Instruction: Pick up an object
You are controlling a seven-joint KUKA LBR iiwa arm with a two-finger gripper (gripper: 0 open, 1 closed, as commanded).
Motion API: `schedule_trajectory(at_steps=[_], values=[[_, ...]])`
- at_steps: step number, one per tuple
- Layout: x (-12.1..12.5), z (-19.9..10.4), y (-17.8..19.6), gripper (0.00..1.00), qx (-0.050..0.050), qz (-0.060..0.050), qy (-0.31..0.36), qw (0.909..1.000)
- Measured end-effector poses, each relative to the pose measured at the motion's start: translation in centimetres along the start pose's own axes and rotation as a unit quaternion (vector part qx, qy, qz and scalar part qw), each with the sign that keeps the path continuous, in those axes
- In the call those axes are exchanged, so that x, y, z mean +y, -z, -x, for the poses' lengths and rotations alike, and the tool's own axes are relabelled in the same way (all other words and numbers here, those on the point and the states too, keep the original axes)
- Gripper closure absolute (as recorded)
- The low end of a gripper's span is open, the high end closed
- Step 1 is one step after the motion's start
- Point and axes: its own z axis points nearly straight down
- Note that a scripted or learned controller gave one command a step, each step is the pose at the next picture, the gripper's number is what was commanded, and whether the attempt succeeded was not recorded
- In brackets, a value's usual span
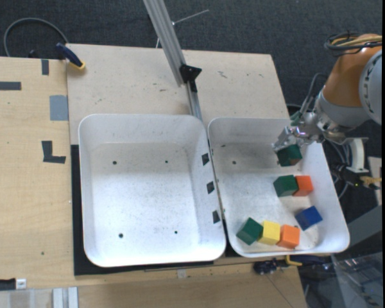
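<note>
Now the gripper [289, 145] hangs over the far part of the right bin [333, 201], and a dark green block [289, 154] sits between its fingers, so the gripper is closed on this block. The block seems lifted a little above the bin floor, but from this slanted view I cannot tell surely if it still touches the floor.

The other pieces lie nearer the front of the same bin: a green block [285, 185] touching an orange block [303, 185], a blue block [308, 217] beside them, and a row of a green cube [249, 230], a yellow cube [270, 231] and an orange cube [289, 235] along the front wall. The left bin [90, 172] is beside it.

I think the main risk is that the hold is shallow. The fingers appear to catch only the upper part of the block, so it could turn or slip out when the arm rises or swings. If it falls, it may land on the green and orange pair just below and scatter them.
</note>
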Motion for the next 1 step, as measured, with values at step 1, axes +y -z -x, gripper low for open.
schedule_trajectory(at_steps=[1], values=[[0.57,-0.22,4.34,1.00,0.000,-0.001,0.000,1.0000]])
